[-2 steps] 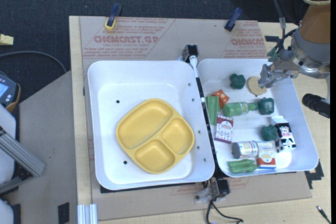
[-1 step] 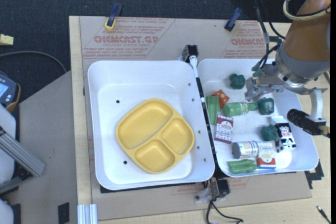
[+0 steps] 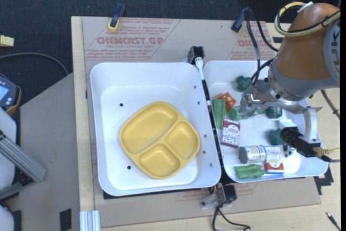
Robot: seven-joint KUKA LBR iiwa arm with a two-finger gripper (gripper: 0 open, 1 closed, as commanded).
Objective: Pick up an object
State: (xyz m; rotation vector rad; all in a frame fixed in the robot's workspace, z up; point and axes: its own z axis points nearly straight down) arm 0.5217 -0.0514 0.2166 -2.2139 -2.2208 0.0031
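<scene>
The right bin (image 3: 216,74) holds several small items. My gripper (image 3: 250,106) hangs low over its middle, under the grey and orange arm. Just left of the gripper lie a long green piece (image 3: 219,112) and a small orange packet (image 3: 226,99). A red and white box (image 3: 231,133) lies below them. A dark green lump (image 3: 243,83) sits behind the gripper and a teal one (image 3: 273,112) to its right. Near the front lie a grey-capped bottle (image 3: 259,154) on its side and a green pod (image 3: 248,171). Nothing shows between the gripper's tips.
The left bin (image 3: 102,84) holds a yellow divided plate (image 3: 159,139). A black divider rail (image 3: 208,111) runs between the two bins. Another green piece (image 3: 275,136) lies at the right bin's right side.
</scene>
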